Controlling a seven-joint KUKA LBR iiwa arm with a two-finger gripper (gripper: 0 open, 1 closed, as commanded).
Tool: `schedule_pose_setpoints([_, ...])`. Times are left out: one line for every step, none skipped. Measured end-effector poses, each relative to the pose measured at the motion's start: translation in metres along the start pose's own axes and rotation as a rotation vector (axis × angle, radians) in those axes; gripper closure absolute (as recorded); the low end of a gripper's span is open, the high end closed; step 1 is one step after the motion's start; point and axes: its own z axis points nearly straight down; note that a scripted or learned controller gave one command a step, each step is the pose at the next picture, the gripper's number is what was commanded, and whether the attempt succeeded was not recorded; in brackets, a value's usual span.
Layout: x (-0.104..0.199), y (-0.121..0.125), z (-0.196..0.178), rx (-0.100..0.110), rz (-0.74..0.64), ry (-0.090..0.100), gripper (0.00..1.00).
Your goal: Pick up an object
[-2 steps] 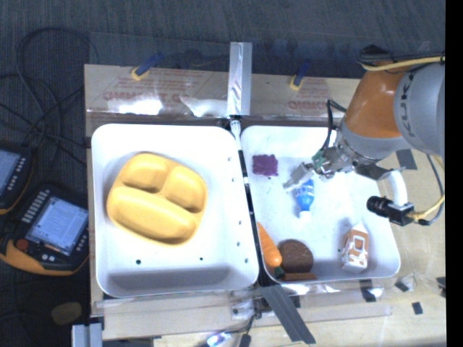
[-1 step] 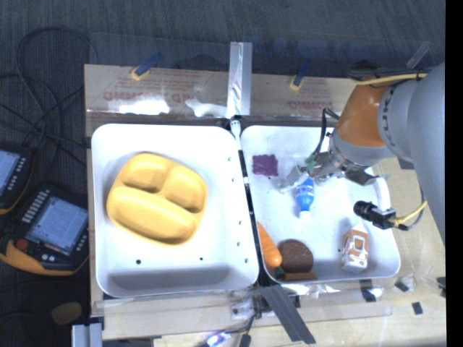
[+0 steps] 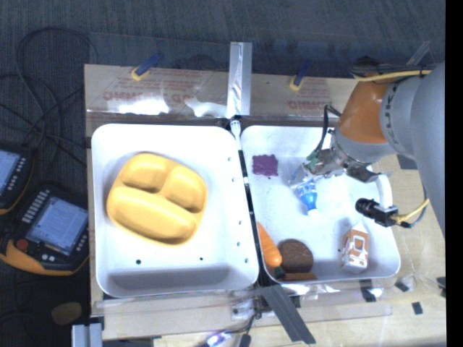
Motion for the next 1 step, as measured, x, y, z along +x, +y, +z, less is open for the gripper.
schedule_pose_setpoints([0.0414,0.0715,-0.0846,0.013,0.084,-0.003,1.0])
